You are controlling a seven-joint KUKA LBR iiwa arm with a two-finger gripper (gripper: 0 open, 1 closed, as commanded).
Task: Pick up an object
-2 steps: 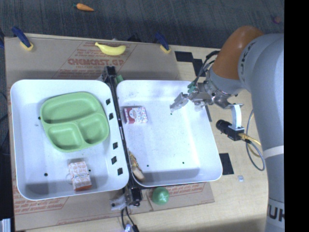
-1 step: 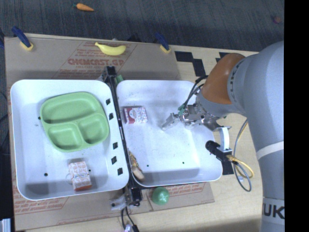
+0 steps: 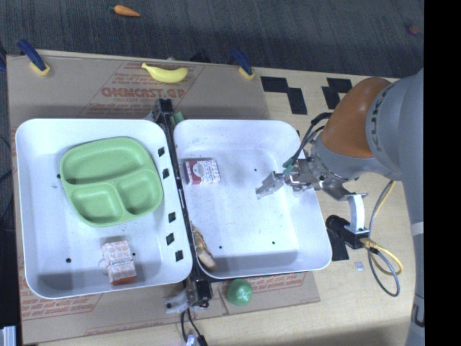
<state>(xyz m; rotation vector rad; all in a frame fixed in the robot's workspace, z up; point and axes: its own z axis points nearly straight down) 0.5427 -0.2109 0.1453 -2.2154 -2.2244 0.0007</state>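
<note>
Gripper point(image 3: 268, 186) poised low in the right bin point(image 3: 288, 254), nothing held.
Its jaws' spread cannot be told; the nearest pickable thing, a red packet point(image 3: 201, 171), is left lying toward nine o'clock, well apart.

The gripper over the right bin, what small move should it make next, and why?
Probably slide toward the small red and white packet and then lower onto it. The gripper sits over bare floor of the right bin with nothing under it, and that packet, lying flat near the bin's left wall, looks like the nearest loose thing to pick.
</note>
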